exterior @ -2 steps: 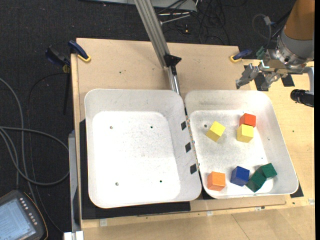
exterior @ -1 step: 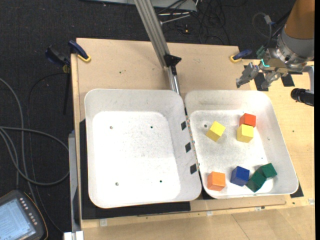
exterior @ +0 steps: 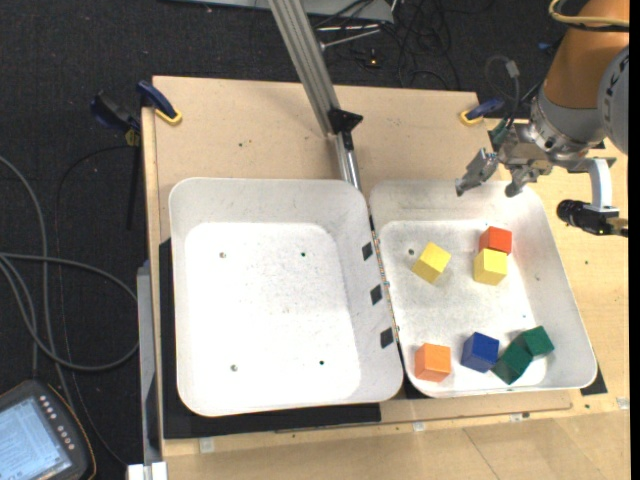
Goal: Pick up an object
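Grey arm with the orange band comes in from the right; your gripper (exterior: 497, 178) sits over the far edge of the right bin (exterior: 560, 268). Fingers (exterior: 472, 181) are spread apart with nothing between them.

Blocks, all in the right bin:
- red-orange cube (exterior: 496, 239), far side, touching the yellow cube (exterior: 490, 266) just nearer than it. Closest pair to the gripper, but well apart from the fingers.
- second yellow block (exterior: 432, 262), left of that pair, turned at an angle.
- orange cube (exterior: 432, 360), near edge, left.
- blue cube (exterior: 480, 351), just right of the orange one.
- two green blocks at the near right corner: one (exterior: 537, 341) farther, one (exterior: 513, 361) nearer, touching each other; the nearer one is just beside the blue cube.

Left bin (exterior: 200, 268) has a few dark specks on its floor. You can see black clips (exterior: 376, 294) along the seam between the bins. Metal pole (exterior: 305, 48) runs from the far edge down to that seam. Blue-and-yellow clamps (exterior: 158, 103) sit on the far corners of the bench (exterior: 250, 138). Pendant screen (exterior: 30, 438) is at the near left corner of the view.
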`<state>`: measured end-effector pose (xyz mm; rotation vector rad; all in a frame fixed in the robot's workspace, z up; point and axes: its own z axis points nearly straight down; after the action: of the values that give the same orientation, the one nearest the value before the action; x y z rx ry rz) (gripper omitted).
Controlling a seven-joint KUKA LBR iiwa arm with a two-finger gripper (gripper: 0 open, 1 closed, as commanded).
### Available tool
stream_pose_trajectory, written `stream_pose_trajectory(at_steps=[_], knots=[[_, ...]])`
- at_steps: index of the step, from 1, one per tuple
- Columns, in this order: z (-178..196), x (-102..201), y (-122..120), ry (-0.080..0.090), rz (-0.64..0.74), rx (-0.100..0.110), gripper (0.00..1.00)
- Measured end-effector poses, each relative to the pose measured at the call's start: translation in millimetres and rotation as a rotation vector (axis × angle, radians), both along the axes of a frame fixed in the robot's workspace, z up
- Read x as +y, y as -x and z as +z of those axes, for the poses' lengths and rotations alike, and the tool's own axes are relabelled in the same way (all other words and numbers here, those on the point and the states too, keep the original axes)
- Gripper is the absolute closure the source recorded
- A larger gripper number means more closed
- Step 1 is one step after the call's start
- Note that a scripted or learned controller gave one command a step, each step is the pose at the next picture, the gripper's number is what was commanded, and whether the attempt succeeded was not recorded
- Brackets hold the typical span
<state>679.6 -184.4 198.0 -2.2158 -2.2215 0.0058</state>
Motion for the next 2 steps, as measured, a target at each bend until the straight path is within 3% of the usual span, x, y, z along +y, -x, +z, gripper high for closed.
stream_pose_trajectory(at_steps=[2], knots=[[-98,6,3,0.0,0.002,-0.002,0.0]])
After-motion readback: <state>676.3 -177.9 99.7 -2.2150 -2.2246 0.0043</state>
